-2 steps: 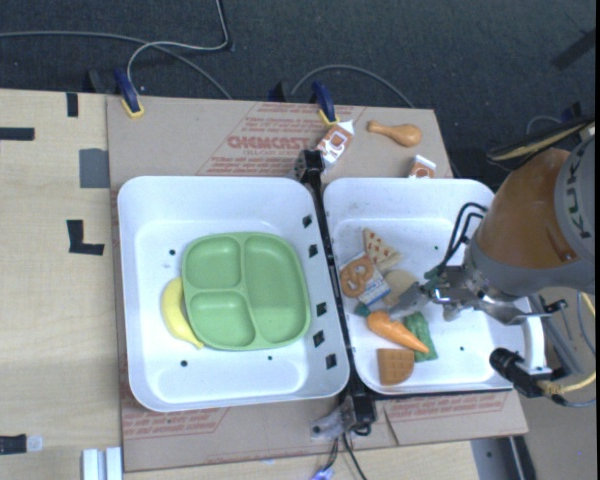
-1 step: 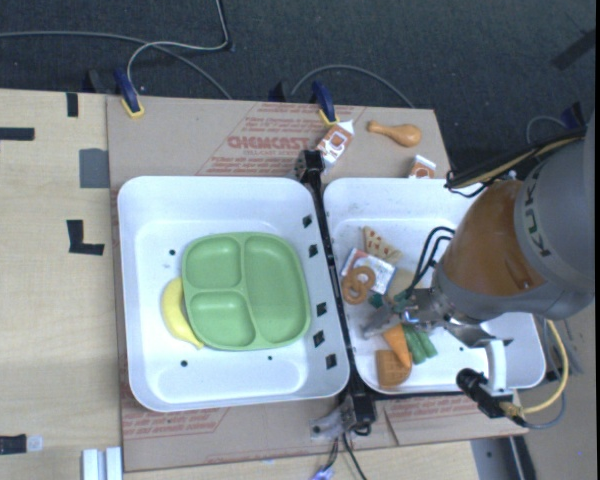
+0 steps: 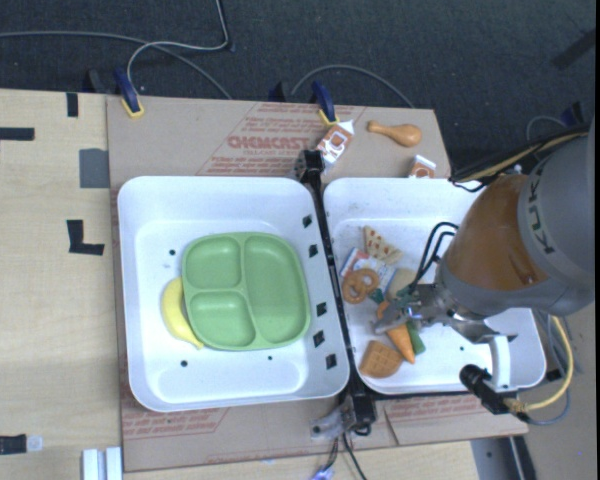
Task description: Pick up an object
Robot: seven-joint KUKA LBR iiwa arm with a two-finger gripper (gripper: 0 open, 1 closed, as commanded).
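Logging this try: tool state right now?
Tool: down in the right bin among the toy food, over the carrot. Open or shut cannot be told.

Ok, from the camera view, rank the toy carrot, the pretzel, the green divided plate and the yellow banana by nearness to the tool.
1. Toy carrot, right bin, by the tool.
2. Pretzel, right bin, just left.
3. Green divided plate, left bin.
4. Yellow banana, under the plate's left edge.

Big grey arm (image 3: 565, 228), rounded casing with part of a dark "KU" marking showing. Right behind the pincer (image 3: 405, 313) sits a broad orange band (image 3: 490, 243). A black cable (image 3: 435, 243) loops just above the pincer, dark metal parts at its tip.
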